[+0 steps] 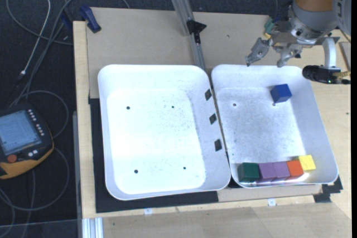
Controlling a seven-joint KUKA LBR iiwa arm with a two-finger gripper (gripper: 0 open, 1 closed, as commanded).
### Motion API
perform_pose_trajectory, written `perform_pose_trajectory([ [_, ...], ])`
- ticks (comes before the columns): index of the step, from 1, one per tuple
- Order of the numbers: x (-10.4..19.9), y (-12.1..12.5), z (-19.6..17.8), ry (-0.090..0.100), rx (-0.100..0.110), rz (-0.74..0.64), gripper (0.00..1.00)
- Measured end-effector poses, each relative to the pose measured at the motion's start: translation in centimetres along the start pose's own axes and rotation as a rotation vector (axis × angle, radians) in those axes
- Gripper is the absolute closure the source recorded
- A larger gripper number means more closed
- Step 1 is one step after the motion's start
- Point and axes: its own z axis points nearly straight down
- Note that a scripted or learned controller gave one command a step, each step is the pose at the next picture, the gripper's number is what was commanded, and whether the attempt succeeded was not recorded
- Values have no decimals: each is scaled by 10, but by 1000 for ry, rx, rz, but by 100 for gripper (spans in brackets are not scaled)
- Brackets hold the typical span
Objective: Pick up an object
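2 white bins sit side by side. The gripper (269, 58) hangs over the far rim of the right bin (321, 120), fingers spread apart and holding nothing. A blue cube (280, 92) lies near it; green (249, 171), purple (273, 169), orange (294, 166) and yellow (307, 163) blocks line the near wall.

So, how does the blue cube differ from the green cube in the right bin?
The blue cube stands alone near the bin's far side, below the gripper; the green cube sits at the near wall, at the left end of a row, touching a purple cube. Both look similar in size.
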Motion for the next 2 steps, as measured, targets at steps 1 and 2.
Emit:
perform_pose_trajectory([
  [1, -64, -82, -23, -2, -1, 9, 0],
  [2, -102, -42, 110, 2, 5, 2, 0],
])
